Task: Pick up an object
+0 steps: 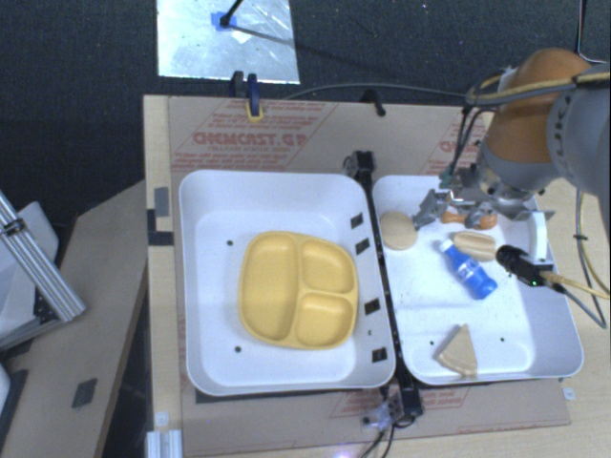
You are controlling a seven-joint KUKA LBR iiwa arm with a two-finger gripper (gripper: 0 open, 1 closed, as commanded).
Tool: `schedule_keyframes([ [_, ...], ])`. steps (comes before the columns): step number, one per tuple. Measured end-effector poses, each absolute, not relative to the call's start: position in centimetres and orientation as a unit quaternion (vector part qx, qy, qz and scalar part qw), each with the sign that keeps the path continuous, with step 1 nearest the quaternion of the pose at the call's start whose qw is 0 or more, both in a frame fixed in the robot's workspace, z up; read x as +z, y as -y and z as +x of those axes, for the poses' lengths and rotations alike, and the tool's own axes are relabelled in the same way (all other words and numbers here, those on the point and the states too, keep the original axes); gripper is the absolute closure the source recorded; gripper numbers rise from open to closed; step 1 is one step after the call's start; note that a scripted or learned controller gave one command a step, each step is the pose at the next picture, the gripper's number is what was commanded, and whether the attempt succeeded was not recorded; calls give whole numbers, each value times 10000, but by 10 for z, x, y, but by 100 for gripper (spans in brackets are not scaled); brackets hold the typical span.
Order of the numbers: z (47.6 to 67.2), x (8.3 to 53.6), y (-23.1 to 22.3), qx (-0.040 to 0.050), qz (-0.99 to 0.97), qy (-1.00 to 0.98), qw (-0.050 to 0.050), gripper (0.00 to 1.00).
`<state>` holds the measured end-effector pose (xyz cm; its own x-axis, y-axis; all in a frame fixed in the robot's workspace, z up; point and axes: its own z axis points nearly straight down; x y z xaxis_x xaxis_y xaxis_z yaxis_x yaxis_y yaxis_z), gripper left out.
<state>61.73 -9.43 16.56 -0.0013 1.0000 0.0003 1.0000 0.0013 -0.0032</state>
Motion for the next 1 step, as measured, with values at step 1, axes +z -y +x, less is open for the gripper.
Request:
schedule_keyframes([
  [1, 613, 122, 89, 6, -7065, 7077, 11, 0],
])
